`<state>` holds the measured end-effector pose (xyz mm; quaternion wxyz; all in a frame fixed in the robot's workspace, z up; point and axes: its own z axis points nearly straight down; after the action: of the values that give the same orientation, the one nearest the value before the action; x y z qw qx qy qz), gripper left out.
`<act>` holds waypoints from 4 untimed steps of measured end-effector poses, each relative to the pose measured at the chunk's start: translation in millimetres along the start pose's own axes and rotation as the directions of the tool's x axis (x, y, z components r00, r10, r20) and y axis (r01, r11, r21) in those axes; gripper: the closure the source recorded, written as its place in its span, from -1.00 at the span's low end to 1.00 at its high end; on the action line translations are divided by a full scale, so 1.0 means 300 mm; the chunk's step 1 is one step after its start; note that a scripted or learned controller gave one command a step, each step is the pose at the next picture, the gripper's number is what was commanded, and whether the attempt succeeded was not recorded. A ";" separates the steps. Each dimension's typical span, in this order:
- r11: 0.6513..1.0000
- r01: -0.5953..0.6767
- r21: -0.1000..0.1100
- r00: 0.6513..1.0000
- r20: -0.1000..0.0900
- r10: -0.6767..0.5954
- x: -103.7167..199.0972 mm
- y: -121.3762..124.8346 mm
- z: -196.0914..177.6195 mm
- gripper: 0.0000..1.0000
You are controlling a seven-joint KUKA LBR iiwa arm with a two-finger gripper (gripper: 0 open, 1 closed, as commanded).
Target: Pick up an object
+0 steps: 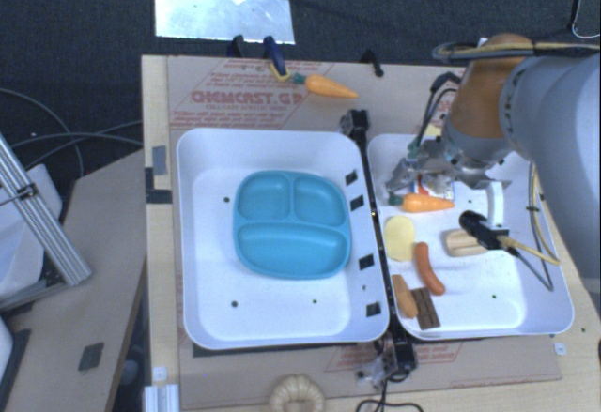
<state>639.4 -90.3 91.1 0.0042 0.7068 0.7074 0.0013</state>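
Here we see the gripper (410, 177) low over the carrot (427, 204), which lies crosswise just beneath it; its grip we cannot tell.

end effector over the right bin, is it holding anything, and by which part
It cannot be told. The end effector sits low in the right bin, just above the toy carrot, but the wrist hides any grip.

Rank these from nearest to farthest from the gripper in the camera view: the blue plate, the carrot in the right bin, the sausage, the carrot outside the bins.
1. Carrot in the right bin, just below the gripper.
2. Sausage, lower in that bin.
3. Blue plate, left bin.
4. Carrot outside the bins, on the board behind; close to the plate's rank.
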 end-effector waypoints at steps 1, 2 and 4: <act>1.000 -0.001 -0.015 1.000 0.007 0.001 -0.010 0.011 -0.046 1.00; 1.000 0.004 0.004 1.000 -0.005 -0.004 0.007 0.021 -0.193 1.00; 1.000 0.006 0.003 1.000 -0.004 -0.006 0.034 0.057 -0.449 1.00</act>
<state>655.4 -79.6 225.8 0.0015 0.7046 0.7096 0.0017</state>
